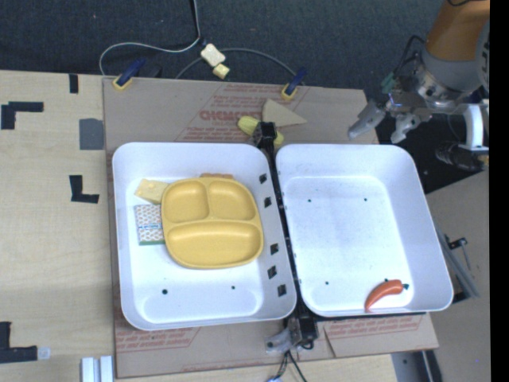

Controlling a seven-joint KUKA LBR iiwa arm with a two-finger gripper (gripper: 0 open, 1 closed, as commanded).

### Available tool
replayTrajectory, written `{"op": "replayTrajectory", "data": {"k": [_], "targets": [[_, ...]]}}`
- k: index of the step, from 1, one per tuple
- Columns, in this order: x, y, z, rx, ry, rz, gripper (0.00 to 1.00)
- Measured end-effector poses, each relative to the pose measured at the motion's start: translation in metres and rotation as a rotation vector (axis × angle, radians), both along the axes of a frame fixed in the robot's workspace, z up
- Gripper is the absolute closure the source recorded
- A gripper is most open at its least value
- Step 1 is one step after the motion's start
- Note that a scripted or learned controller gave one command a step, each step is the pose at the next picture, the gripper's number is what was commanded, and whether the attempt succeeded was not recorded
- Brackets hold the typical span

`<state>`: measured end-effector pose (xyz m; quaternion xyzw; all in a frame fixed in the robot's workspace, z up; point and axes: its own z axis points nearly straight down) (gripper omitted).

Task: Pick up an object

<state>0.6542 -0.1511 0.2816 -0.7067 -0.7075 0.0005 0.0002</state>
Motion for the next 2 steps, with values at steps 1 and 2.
{"op": "replayTrajectory", "data": {"k": [1,2], "targets": [[-0.042,0.043,-0.167,0.004,0.016,0.001,0.0],[-0.018,-0.054,-0.197,-0.001,-0.004,-0.005,0.0]]}}
